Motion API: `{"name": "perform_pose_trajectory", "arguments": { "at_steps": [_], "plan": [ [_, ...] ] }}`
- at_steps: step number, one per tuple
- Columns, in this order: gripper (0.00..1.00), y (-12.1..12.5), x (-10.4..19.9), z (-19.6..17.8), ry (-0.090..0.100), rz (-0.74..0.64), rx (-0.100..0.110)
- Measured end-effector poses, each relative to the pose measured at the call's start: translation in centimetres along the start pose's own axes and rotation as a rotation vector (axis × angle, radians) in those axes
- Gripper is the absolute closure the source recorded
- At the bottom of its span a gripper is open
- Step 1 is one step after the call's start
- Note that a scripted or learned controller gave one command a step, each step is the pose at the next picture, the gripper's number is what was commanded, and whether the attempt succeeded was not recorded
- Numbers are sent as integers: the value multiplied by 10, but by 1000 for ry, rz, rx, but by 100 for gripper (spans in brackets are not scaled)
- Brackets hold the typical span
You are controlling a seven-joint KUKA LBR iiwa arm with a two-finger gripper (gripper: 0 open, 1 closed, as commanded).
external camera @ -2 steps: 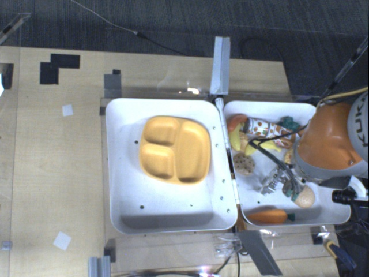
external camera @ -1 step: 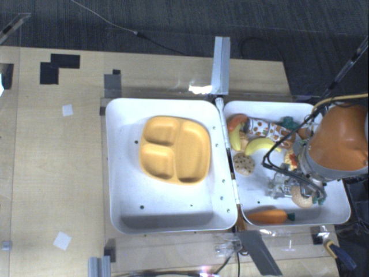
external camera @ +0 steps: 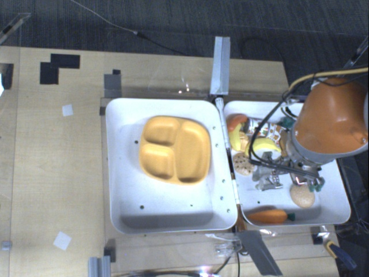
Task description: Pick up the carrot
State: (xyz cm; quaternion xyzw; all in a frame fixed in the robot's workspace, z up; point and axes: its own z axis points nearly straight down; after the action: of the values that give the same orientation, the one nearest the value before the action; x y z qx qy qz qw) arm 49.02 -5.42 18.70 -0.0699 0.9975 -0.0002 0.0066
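Pretty clearly a robotics lab setup I'm driving here, not anyone's kitchen. I've got a pale wooden bench with two shallow white bins butted together, held in place by metal brackets. Black tape marks sit on the far left of the benchtop, a loose cable trails over dark carpet beyond, and the food in the right bin looks like plastic toys.

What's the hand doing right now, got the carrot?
Hand: over the right bin, finger state cannot be told. Carrot lies apart from it at the bin's front edge, not held.
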Motion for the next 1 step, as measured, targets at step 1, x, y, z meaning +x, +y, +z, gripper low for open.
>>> {"name": "perform_pose_trajectory", "arguments": {
  "at_steps": [1],
  "plan": [
    [100, -58, 2, 50, 7, -145, -1]
  ]
}}
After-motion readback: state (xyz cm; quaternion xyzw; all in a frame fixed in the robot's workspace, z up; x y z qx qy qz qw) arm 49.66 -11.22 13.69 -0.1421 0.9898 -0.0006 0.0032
